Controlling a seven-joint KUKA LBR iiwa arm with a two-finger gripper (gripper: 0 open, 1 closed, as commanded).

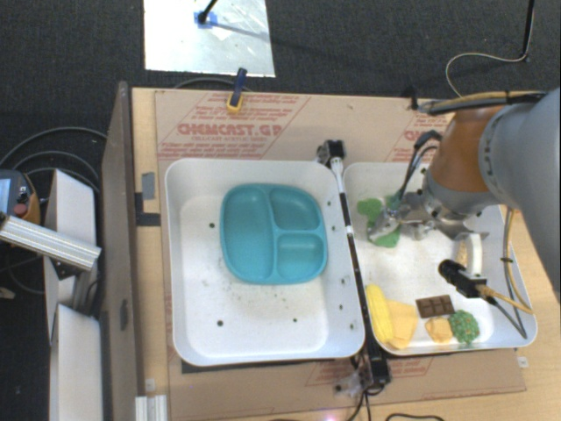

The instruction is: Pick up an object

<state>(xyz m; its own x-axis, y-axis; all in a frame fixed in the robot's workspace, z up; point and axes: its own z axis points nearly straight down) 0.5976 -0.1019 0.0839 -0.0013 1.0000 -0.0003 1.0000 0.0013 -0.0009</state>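
Pincer point(386, 226), grip impossible to tell, above right bin point(412, 272); one teal plate point(272, 233), one brown block point(434, 306).

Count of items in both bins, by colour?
Teal: 1, plate
Green: 2, leaf at the gripper, broccoli
Yellow: 3, corn, slab, chunk
Brown: 1, bar
Total: 7
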